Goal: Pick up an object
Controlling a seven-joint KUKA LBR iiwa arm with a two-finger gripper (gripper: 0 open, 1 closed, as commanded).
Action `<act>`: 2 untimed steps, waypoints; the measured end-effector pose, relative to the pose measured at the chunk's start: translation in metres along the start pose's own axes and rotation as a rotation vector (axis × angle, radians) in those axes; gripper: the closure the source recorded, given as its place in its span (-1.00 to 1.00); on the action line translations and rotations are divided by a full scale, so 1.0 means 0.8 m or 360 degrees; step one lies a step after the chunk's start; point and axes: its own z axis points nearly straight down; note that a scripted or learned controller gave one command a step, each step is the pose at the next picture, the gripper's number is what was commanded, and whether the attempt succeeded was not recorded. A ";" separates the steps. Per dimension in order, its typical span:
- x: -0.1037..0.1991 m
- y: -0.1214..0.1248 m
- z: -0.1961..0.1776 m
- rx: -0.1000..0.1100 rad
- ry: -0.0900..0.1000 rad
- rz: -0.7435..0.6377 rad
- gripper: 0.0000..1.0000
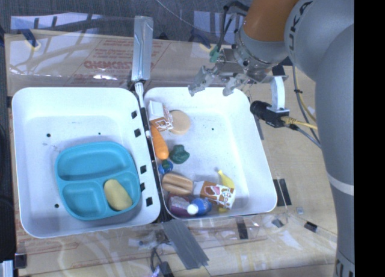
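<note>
My gripper (212, 89) hangs open above the far edge of the right bin (255, 149), with nothing between its fingers. Below it, along the bin's left side, lie a small carton (160, 117), a round tan bun (179, 121), an orange carrot (159, 144) and a dark green piece (179, 154). At the bin's near edge lie a hot dog bun (177, 183), a purple eggplant (179, 206), a white-capped bottle (196, 208), a printed box (218, 192) and a yellow banana (225, 179).
The left bin (36, 113) holds a blue divided tray (90, 167) with a yellow lemon-like fruit (118, 193) in its near right compartment. A metal strip (142, 47) stands behind the gap between the bins. The arm's cables (283, 119) hang past the right bin's right rim.
</note>
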 end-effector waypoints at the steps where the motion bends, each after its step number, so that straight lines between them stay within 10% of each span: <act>1: 0.014 -0.093 0.124 0.0011 0.0001 -0.0066 -1.00; 2: -0.003 -0.102 0.237 -0.0002 0.0001 -0.0493 -1.00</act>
